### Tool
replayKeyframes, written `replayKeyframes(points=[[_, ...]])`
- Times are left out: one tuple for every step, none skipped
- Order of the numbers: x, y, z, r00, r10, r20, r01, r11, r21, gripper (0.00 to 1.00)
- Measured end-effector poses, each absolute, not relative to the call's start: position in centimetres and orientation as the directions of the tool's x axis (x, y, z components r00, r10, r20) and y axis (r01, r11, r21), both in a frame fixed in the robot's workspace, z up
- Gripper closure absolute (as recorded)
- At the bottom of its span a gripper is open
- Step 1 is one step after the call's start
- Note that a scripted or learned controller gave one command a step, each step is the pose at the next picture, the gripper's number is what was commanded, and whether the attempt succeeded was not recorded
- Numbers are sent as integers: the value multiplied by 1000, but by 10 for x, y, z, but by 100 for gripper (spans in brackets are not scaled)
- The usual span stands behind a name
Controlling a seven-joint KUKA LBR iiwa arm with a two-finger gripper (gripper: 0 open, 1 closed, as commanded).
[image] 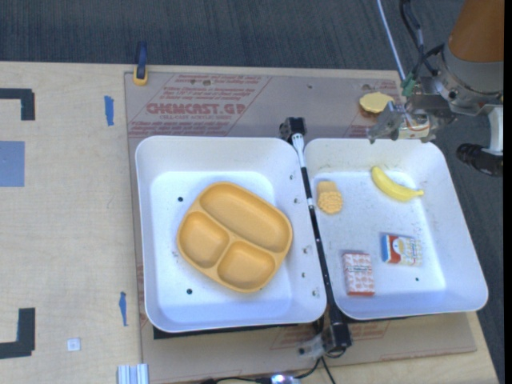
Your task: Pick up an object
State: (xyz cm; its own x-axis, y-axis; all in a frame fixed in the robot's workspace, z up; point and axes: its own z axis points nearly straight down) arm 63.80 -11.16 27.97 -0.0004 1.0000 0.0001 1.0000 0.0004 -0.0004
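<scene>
While end effector hovers above, banana lies below it, apart

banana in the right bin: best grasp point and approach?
Grip the banana across its thick middle, coming straight down from above. It lies flat and apart from the other items, running diagonally from upper left to lower right, so the end effector should probably close across that narrow width. The ends taper and curve, so they are likelier to slip.
</scene>
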Motion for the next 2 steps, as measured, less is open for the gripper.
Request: replayKeyframes(points=[[602,-105,153,0,1000,1,1000,0,-3,0],[608,-98,100,1,1000,-1,1000,-1,10,0]])
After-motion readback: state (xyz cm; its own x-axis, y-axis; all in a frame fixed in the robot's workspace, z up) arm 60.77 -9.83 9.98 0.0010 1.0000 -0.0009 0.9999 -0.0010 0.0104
